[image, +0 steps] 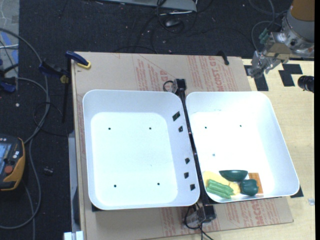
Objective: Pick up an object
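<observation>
Table [150, 69], brown board surface, carrying two shallow white plastic bins side by side. The left bin [100, 134] sits apart from my work. The right bin [280, 149] holds a small cluster in its near corner, at about six o'clock within that bin: a dark green bowl-shaped piece [233, 174], a ridged light green oblong [219, 188], a dark green rounded lump [249, 187], a pale yellow flat piece [211, 177] and an orange flat piece [255, 176]. My end effector [261, 64] hangs beyond the bin's far right corner, holding nothing; I cannot tell its opening. The cluster lies toward six to seven o'clock from it, well apart. The ridged oblong's long axis runs roughly from ten to four o'clock.
</observation>
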